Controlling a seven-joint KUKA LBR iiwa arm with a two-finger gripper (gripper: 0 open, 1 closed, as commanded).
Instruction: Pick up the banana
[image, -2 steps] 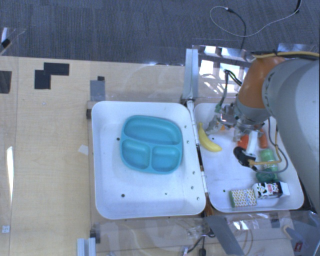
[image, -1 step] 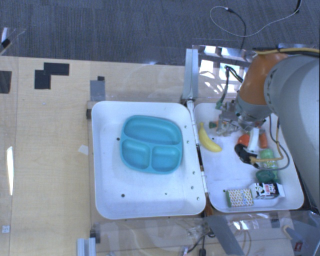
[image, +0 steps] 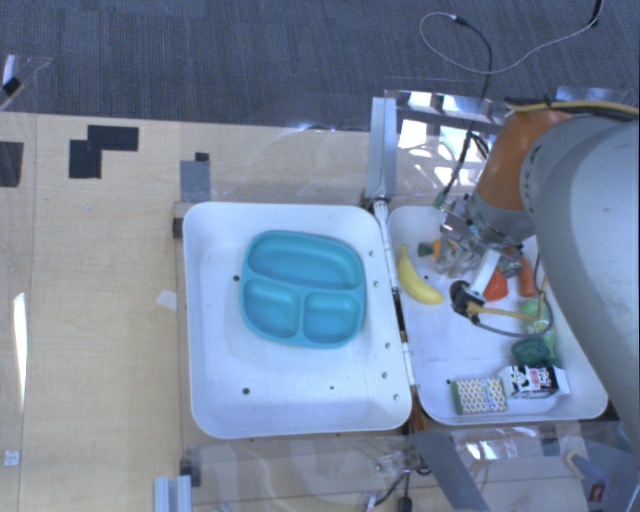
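Dark grey carpet runs behind a pale wooden worktop (image: 100, 300) that carries two shallow white bins side by side. The left bin (image: 290, 410) holds a blue divided plastic plate (image: 302, 288); the right bin (image: 440, 370) holds the clutter. The small yellow banana (image: 418, 281) lies in the right bin, close against its left wall, with its length running roughly along that wall. My gripper (image: 458, 252) hangs over the upper middle of that bin, just right of the banana and apart from it. From this slant I cannot tell whether it is released or clenched, but the banana is plainly not in it.

I judge the step in hand to be the approach. I'd shift left until I'm centred over the fruit's thick middle, then turn the wrist so the closing line crosses its short width, and descend straight. The wall is the risk, since it leaves little room on that side. The small orange pieces (image: 497, 286) lie on the gripper's far side, clear of my path.
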